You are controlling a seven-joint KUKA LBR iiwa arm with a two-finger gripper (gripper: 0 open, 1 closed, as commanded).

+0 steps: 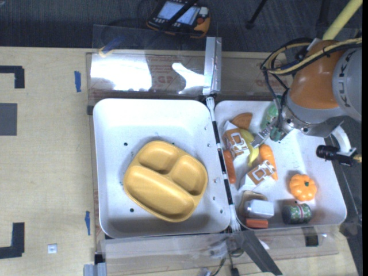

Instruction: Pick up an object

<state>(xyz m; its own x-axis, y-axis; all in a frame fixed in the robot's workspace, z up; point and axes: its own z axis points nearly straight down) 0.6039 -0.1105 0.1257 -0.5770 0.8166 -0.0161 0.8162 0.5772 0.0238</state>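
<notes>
The camera view looks down on two shallow white bins set side by side. The left white bin [109, 154] holds a yellow plastic tray with three rounded compartments [165, 180], lying at a slant near the middle. The right white bin [333, 203] holds a clutter of small items: a small orange pumpkin [303, 187] near the right wall, a dark green can on its side [296, 213] just in front of it, an orange carrot [266, 154] beside a yellow banana [248, 142], and an orange-and-white carton [236, 144] near the dividing wall. The grey arm with its orange band [313, 88] reaches in from the right, and the gripper [275, 130] is low over the back of the right bin, beside the banana; whether it is wide, narrow or grasping anything cannot be told here.
</notes>
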